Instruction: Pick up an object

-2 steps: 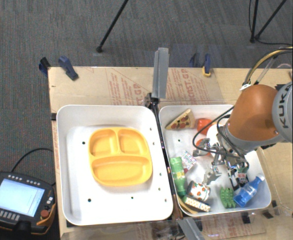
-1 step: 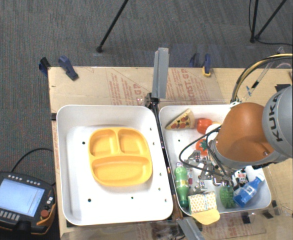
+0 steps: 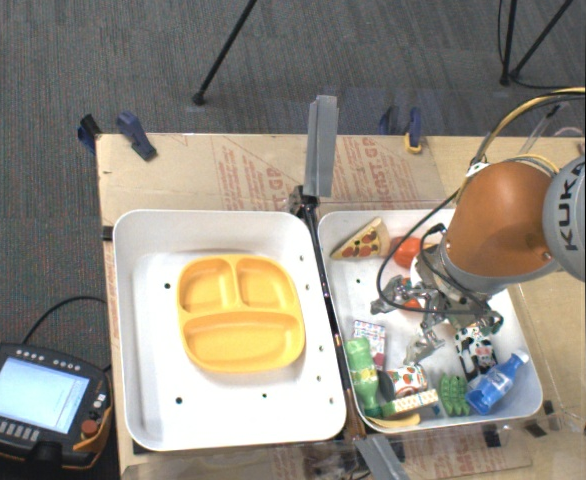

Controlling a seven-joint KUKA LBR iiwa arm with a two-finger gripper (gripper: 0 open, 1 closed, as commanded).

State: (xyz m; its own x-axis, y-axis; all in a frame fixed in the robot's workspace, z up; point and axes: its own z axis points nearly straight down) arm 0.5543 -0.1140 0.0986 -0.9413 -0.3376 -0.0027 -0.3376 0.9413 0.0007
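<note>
- Over the right bin (image 3: 529, 363), the gripper (image 3: 439, 330) is hanging low above the clutter, the arm's orange band (image 3: 498, 230) blocking much of the bin's middle from the camera.
- Fingers are pointing down toward bare floor between items; whether they are spread or closed cannot be told from this angle, and nothing is visibly sitting between them.
- Candidate objects are all lying in the right bin: pizza slice toy (image 3: 361, 239) near the back left corner, green bottle (image 3: 362, 368) along the left wall, blue bottle (image 3: 495, 382) at the front right, black-and-white cow toy (image 3: 472, 346) just beside the gripper, small printed box (image 3: 369, 335) to its left.
- Left bin (image 3: 143, 258) is carrying a yellow divided tray (image 3: 241, 311), well apart from the gripper.
- Judged risks: items at the front are crowding each other, so the fingers may be landing on two at once or closing on the floor between them.
- Round bottles are likely rolling out of a pinch; the flat box offers little edge to grab.
- A descent near the cow toy could be nudging it aside rather than catching it.
</note>
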